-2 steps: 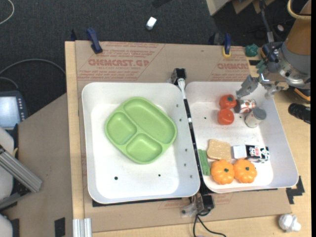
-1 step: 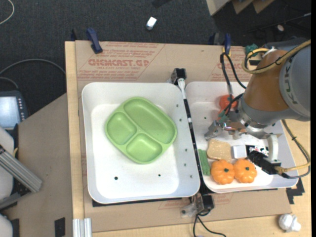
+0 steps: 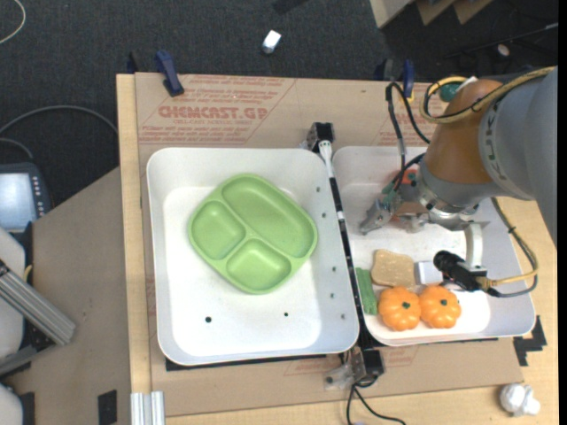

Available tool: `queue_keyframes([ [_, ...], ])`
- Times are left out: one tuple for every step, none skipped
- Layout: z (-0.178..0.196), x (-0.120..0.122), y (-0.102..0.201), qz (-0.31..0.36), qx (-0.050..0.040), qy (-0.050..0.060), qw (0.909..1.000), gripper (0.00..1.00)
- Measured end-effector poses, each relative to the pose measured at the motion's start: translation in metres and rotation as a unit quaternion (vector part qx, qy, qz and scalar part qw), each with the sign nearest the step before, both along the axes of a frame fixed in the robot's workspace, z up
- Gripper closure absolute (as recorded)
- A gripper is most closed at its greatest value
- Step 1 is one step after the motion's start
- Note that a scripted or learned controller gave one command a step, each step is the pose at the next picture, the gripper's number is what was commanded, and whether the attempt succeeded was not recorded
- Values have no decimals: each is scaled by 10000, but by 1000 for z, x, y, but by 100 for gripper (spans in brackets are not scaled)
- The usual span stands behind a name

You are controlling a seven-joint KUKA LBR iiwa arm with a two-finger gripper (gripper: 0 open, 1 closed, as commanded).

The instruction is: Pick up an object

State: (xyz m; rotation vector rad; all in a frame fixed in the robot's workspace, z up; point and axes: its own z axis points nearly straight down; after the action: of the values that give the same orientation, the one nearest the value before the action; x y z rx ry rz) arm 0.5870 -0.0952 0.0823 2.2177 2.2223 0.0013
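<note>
The right bin holds two small orange pumpkins side by side near its front edge. A tan slice of bread lies just behind them, and a thin green piece rests along the bin's left wall. My gripper hangs low over the middle of this bin, under the grey arm with its orange band. It is behind the bread and apart from it. Nothing can be made out in its grasp.
The left bin carries a light green divided plate at its centre. Cables loop off the wrist over the right bin's right side. Clamps sit where the bins meet. Cardboard lies under both bins.
</note>
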Motion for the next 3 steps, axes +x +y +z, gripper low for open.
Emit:
queue_keyframes([
  [2,-104,-16,-38,14,53,10000,0],
  [12,-99,-15,-19,1,-1,10000,100],
  [108,-64,47,32,8,-49,10000,100],
])
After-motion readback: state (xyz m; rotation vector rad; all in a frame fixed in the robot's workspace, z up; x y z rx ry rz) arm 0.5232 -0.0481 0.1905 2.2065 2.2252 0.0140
